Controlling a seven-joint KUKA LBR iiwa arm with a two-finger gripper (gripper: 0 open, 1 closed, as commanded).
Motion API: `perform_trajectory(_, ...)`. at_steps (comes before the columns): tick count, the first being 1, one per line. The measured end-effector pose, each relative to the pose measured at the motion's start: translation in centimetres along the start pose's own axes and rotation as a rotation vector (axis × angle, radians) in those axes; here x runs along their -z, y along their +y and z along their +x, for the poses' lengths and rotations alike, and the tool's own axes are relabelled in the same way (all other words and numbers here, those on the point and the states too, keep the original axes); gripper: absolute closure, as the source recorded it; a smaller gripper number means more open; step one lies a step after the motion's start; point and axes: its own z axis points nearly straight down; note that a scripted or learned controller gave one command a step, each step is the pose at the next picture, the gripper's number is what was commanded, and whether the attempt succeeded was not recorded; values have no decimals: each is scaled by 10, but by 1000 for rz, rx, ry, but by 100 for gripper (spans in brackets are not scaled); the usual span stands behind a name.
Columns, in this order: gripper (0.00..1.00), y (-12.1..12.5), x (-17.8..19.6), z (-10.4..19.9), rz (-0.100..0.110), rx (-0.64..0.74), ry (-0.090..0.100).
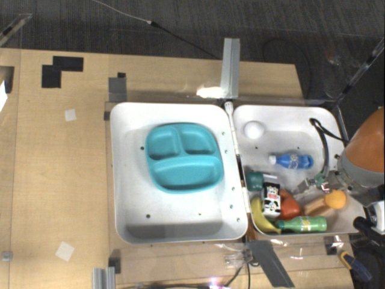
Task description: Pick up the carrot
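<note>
We see end effector (317,184) over right white bin (283,122) | orange tapered carrot (325,202) just below it, long axis left-right | finger state: can't tell

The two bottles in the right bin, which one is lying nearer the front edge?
The green bottle, beside the banana; the blue bottle lies farther back.

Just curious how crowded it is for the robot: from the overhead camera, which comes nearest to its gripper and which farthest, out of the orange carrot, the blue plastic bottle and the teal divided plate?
Measured from the gripper:
1. Orange carrot, just below it, right bin.
2. Blue plastic bottle, up-left, same bin.
3. Teal divided plate, left bin.
</note>
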Motion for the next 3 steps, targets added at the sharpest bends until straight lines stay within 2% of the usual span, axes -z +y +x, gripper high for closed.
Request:
perform_trajectory(1,0,0,0,0,0,0,0)
perform_trajectory(2,100,4,12,0,-7,5,-2)
perform_trajectory(3,100,-2,1,-9,2,357,4)
